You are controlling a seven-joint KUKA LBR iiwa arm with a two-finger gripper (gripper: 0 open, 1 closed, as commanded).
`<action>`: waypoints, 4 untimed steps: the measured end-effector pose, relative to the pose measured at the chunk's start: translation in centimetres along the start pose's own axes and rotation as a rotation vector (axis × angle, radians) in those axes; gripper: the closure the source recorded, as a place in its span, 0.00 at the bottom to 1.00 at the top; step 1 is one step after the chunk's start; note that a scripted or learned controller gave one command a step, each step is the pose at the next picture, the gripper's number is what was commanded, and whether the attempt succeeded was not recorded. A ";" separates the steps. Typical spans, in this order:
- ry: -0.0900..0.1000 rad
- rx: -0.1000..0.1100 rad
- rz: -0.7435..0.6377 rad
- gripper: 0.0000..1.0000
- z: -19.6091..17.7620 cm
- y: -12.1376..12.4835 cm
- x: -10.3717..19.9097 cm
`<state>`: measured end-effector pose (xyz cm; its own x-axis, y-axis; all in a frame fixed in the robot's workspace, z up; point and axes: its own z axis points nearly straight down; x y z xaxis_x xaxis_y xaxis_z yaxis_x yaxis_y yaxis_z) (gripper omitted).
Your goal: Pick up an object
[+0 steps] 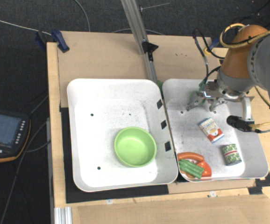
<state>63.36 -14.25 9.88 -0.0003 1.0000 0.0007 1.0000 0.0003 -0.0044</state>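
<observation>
Nearest the camera, a red-rimmed dish with green veg [194,166] sits at the right bin's [181,125] front edge. My end effector [204,101] hangs over that bin's back half, fingers spread apart, nothing between them. Closest target: small white-and-red carton [210,129], lying flat and tilted, just in front of me. Best move, I judge: shift forward, turn the wrist to match its short side, drop straight. Green can [231,154] lies further forward-right. Left bin [79,125] holds a green bowl [134,146].
</observation>
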 end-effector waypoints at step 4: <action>-0.001 -0.006 0.000 1.00 -12.2 0.6 0.5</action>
<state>64.03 -13.77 22.03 -0.0004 1.0000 -0.0001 1.0000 0.0004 0.0012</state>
